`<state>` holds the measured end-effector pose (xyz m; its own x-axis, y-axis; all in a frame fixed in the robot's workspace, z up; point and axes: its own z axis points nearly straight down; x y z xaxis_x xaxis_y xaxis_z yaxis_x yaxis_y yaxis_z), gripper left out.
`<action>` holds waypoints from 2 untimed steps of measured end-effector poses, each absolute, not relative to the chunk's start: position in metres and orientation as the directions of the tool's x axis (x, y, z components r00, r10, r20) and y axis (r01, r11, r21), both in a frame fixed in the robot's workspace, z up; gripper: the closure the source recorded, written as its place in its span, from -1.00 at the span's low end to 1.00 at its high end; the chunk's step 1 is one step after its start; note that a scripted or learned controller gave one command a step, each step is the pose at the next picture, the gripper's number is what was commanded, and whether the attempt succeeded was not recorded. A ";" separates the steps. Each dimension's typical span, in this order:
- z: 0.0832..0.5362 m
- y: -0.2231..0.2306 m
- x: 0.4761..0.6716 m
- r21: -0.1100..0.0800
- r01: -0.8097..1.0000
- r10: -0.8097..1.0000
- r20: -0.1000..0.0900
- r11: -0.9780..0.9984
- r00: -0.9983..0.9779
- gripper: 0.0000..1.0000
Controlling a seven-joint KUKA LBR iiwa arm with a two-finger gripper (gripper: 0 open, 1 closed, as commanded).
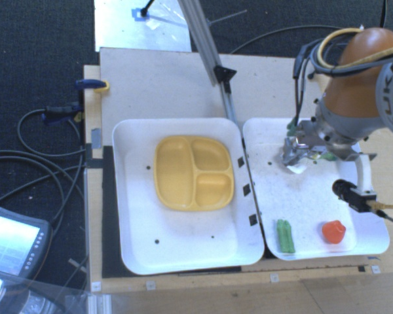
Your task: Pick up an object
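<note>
From my remote seat I take the right bin (268, 136) as my landmark. The gripper (295, 154) hangs over the bin's far half, toward its left wall, low above the white floor. I cannot tell from this angle whether it is apart or together, because the metal head is a glare of reflections, and I see nothing held in it.

Two candidates lie in the same bin, both at its near edge. The green object (285, 235) sits in the near-left part of the bin, a slim stick whose long axis runs roughly from far to near, along the bin's left wall. The red object (334, 231) is squat and rounded and rests in the near-right part, well apart from the green one.

The relation that matters is that both pieces lie toward the near rim from the gripper, with bare floor between. The green object is almost straight ahead of it on that line, and the red object is off to the right as well. I judge the green object the nearer target, and a grasp would have to close across its narrow width, not along its length.

The yellow divided plate (194, 173) sits in the left bin (134, 241) beyond the landmark's left wall. A black sensor block (354, 196) on the arm hangs over the landmark's right side.
</note>
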<state>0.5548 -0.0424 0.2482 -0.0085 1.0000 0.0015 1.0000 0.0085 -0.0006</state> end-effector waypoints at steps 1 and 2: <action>0.240 0.001 0.547 0.000 1.000 1.000 0.002 0.010 -0.010 1.00; 0.238 0.053 0.546 0.001 1.000 1.000 0.003 0.011 -0.011 1.00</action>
<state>0.5456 0.0535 0.2382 -0.0111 0.9999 0.0027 0.9999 0.0111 0.0009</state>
